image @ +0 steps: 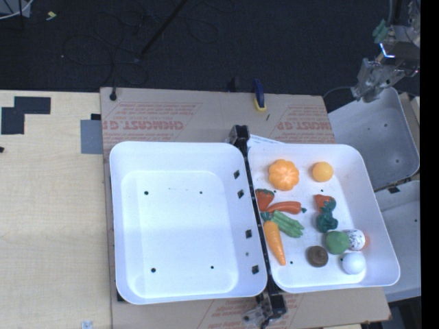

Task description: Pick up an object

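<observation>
The gripper [376, 81] is hanging at the frame's upper right, outside the bins; I cannot tell its state. The toy food is lying below and left of it, in the right bin [370, 184], with the orange pumpkin [283, 175] and the yellow ball [322, 171] nearest.

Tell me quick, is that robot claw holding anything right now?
Gripper: up beyond the right bin, well away from the toys; open or closed cannot be told.
</observation>
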You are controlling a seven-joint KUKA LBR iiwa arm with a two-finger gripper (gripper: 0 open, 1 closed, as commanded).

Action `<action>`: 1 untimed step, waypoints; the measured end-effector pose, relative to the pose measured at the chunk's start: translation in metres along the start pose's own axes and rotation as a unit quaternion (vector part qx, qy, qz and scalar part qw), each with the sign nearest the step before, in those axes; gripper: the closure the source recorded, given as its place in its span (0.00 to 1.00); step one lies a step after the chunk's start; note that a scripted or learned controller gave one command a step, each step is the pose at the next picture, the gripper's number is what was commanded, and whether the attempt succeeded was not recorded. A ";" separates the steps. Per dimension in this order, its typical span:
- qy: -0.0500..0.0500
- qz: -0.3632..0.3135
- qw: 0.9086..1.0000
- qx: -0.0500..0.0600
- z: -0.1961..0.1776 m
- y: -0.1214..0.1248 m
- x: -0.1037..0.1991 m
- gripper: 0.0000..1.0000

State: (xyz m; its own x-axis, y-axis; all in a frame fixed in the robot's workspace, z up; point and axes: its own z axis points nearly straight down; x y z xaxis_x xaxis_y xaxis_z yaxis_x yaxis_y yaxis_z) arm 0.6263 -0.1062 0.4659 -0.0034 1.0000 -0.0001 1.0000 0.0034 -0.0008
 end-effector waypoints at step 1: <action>0.000 -0.001 1.000 0.000 -0.024 -0.006 0.000 1.00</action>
